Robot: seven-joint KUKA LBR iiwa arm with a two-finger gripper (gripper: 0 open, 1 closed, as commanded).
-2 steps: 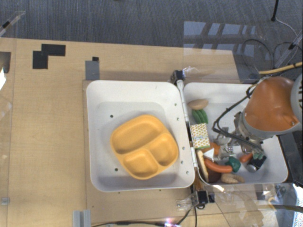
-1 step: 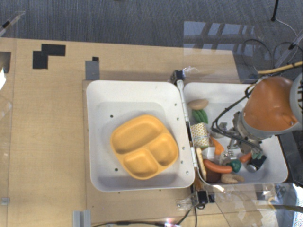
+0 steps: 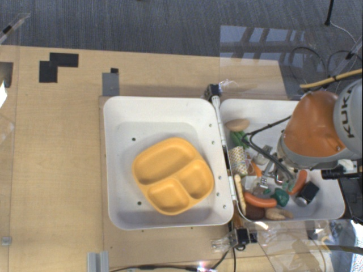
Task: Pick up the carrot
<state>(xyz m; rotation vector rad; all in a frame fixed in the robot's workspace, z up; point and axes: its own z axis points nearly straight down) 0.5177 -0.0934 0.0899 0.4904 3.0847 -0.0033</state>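
Camera view: my gripper (image 3: 271,177) is down among the right bin's (image 3: 332,208) clutter.
Grip: can't tell.
Carrot (image 3: 262,199): near the bin's front edge, touching neighbours.
Risk: crowding could make me grab the wrong piece.

Arm (image 3: 334,118) comes in from right (grey casing, orange band bulging above wrist) — bent steeply down. Gripper (image 3: 271,177) hangs low beneath wrist, cables looping off it — fingers lost in shadow.
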